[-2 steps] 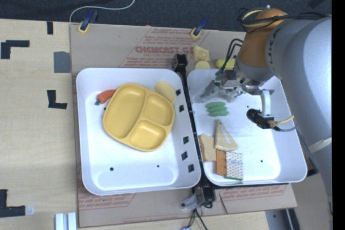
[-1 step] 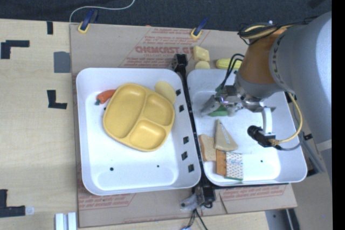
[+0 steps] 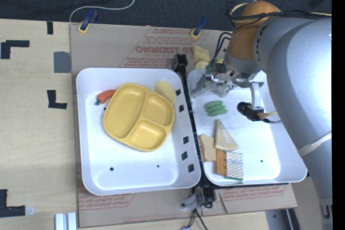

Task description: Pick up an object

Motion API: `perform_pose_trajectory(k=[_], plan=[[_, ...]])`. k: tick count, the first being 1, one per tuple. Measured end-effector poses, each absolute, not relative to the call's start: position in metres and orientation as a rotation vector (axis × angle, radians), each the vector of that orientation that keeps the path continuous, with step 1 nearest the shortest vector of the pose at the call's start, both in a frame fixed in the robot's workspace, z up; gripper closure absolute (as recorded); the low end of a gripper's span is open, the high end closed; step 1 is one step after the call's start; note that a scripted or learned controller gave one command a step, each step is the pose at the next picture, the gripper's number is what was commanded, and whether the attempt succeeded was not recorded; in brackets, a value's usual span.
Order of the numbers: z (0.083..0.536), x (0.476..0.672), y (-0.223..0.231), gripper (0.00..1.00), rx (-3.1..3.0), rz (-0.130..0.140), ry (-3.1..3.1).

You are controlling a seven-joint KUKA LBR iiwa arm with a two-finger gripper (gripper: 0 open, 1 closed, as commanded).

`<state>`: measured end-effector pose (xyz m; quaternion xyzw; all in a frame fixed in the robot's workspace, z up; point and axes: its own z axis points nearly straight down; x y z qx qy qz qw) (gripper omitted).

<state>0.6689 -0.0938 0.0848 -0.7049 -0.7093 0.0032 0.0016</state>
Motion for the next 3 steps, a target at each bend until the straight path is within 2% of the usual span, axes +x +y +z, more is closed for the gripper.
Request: perform_pose_trajectory(k=[1, 2, 3], plan=[[0.085, 0.632, -0.115, 0.00, -2.222, 0.003, -2.221], [0.085, 0.622, -0.107, 0.00, -2.222, 0.002, -2.224], [0.085, 0.631, -0.116, 0.00, -2.219, -0.001, -2.223]])
